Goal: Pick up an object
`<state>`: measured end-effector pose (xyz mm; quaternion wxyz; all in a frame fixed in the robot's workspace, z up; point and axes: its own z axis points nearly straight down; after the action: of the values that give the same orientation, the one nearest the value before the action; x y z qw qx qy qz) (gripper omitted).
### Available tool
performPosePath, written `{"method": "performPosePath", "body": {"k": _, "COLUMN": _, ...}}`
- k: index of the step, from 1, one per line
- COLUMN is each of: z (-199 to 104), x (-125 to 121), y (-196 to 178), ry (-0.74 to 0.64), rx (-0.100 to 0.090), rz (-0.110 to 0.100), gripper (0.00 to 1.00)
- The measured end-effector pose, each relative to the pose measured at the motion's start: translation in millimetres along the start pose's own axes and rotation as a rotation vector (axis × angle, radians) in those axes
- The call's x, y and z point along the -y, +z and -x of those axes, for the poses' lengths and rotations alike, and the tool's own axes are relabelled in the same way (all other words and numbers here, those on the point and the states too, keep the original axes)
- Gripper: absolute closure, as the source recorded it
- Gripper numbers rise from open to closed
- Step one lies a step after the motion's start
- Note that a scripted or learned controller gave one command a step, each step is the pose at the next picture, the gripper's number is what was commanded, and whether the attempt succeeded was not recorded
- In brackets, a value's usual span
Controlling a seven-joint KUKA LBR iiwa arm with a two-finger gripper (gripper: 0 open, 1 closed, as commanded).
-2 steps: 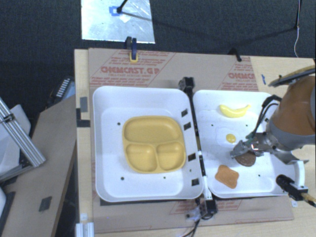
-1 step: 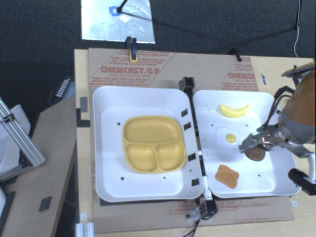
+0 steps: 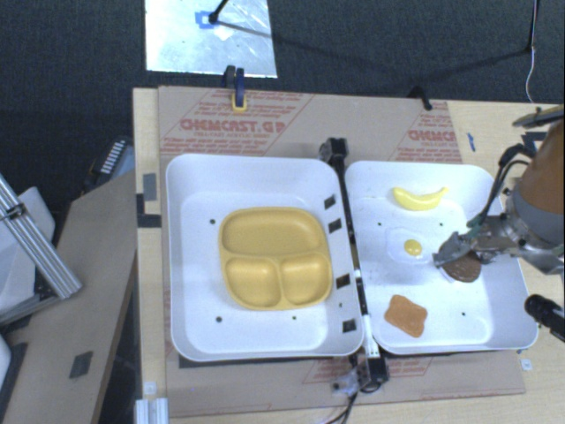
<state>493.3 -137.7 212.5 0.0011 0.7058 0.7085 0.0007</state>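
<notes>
The right bin holds a yellow banana near its far side, a fried egg in the middle, a brown toast-like piece near the front, and a dark brown round piece at the right. My gripper reaches in from the right and hangs low, just above the brown round piece and right of the egg. Nothing shows between its fingers.
The left bin bears a yellow three-compartment tray. A black divider strip runs between the bins. The arm's grey body covers the right bin's right rim. A cardboard sheet lies under both bins.
</notes>
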Motion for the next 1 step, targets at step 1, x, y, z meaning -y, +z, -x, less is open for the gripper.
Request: {"method": "performPosePath", "body": {"k": 1, "z": -44.6, "x": -22.9, "y": -12.1, "ry": -0.002, "rx": -0.001, "rz": 0.0, "gripper": 1.0}}
